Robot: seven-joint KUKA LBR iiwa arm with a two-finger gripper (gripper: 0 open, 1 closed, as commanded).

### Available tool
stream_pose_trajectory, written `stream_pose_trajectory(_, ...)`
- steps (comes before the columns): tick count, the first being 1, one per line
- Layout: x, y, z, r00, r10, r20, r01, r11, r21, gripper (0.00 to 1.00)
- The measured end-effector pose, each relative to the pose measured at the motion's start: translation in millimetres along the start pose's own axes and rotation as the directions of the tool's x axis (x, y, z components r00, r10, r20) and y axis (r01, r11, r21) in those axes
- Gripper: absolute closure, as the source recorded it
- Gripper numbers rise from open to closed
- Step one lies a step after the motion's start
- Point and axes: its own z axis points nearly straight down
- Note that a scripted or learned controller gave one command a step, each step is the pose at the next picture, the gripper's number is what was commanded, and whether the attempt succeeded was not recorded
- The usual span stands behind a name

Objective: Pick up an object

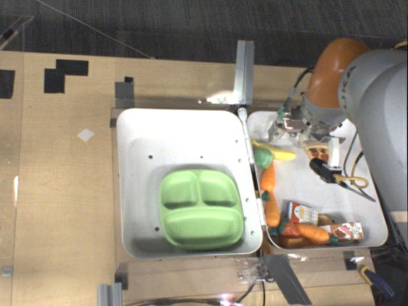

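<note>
The right bin (376, 225) holds a pile of toy food along its left and near sides. A yellow banana (276, 152) lies near the far left, with a green piece (262, 159) beside it. Below them an orange carrot (268, 178) and a second carrot (272, 211) lie in line. Two small cartons (302, 213) (345, 232) and another carrot (313, 234) sit at the near edge. My gripper (285, 128) hangs low over the bin's far left corner, just above the banana. Nothing shows between its tips.
The left bin (137, 139) carries a green divided plate (201, 208) in its near half. A metal divider (250, 164) separates the bins. A small brown piece (317, 150) lies right of the banana. The big grey arm (376, 107) covers the right bin's far right.
</note>
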Motion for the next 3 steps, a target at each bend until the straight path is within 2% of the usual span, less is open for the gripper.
stream_pose_trajectory(1, -42, -48, -2, 1.000, -0.020, 0.001, 0.020, 1.000, -0.001, 0.00)
stream_pose_trajectory(2, 12, -34, -57, 0.988, -0.156, -0.002, 0.156, 0.988, 0.004, 0.00)
stream_pose_trajectory(3, 7, -107, -5, 0.995, -0.099, -0.002, 0.099, 0.995, 0.003, 0.00)
